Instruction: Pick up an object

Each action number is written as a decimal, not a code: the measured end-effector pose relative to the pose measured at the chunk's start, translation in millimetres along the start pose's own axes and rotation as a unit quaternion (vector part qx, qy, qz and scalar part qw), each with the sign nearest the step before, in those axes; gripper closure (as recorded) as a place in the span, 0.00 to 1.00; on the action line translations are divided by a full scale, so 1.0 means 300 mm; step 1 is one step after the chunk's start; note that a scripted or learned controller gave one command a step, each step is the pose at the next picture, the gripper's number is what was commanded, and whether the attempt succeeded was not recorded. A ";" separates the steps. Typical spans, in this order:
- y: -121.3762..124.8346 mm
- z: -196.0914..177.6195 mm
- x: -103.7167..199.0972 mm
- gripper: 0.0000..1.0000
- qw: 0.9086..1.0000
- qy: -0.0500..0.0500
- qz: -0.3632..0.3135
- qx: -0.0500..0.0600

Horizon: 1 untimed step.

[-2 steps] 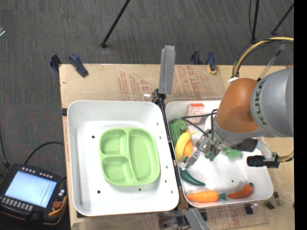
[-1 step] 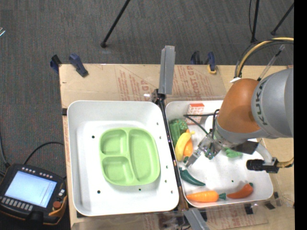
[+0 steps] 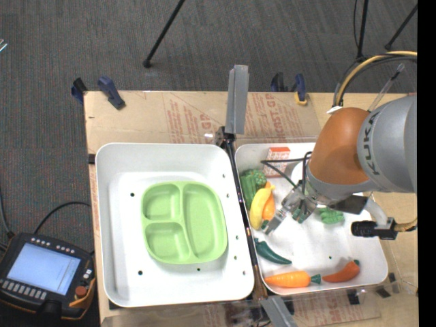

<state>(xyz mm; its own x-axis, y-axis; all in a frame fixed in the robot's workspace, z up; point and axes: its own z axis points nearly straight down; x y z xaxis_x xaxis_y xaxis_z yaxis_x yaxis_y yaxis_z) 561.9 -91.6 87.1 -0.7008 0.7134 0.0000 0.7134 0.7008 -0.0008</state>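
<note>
My gripper [image 3: 284, 219] hangs low over the middle of the right bin [image 3: 371, 251], fingers spread apart and open, with nothing seen between them. Its left fingertip [image 3: 270, 226] is just beside a yellow banana [image 3: 258, 207] and an orange piece [image 3: 270, 208] lying against it. A leafy green vegetable [image 3: 253, 180] sits above the banana. A dark green pepper [image 3: 273, 253] lies below the gripper. An orange carrot [image 3: 291, 278] and a red-orange chili [image 3: 343, 271] rest along the bin's front edge. A small green toy [image 3: 332, 216] shows to the gripper's right, partly covered by the wrist.
The left bin [image 3: 116, 182] holds a light green divided plate [image 3: 184, 222]. A red and white box [image 3: 278, 154] lies at the back of the right bin. A grey upright post [image 3: 237, 104] stands between the bins at the back. A teach pendant [image 3: 44, 271] sits at lower left.
</note>
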 end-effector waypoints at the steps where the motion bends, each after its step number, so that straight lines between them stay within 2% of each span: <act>1: 0.039 0.001 -0.006 0.00 1.000 0.001 0.001 0.000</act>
<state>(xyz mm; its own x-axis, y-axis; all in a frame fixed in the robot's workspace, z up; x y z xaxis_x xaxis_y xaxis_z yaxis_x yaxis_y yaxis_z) 571.4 -84.7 86.8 -0.6996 0.7146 0.0013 0.7146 0.6996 -0.0001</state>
